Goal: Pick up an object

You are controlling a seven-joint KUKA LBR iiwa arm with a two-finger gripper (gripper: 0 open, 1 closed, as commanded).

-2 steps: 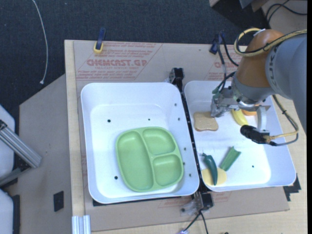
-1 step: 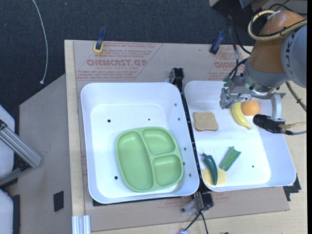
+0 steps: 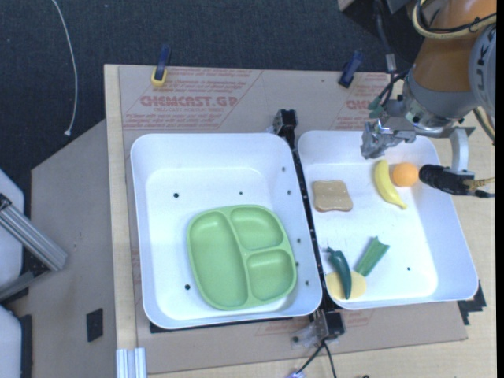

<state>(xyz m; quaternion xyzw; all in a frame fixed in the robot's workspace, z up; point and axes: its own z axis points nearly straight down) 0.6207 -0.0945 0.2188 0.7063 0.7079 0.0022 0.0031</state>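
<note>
The tool [image 3: 383, 142] hangs just beyond the banana [image 3: 386, 183], by the right bin's far rim [image 3: 331, 135]. Whether it's spread, I cannot tell. Bare floor lies left of the toast [image 3: 331, 196].

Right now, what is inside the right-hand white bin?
Right white bin holds a tan toast slice, yellow banana, orange ball, and green-and-yellow toy vegetables. The gripper covers part of the far corner.
</note>
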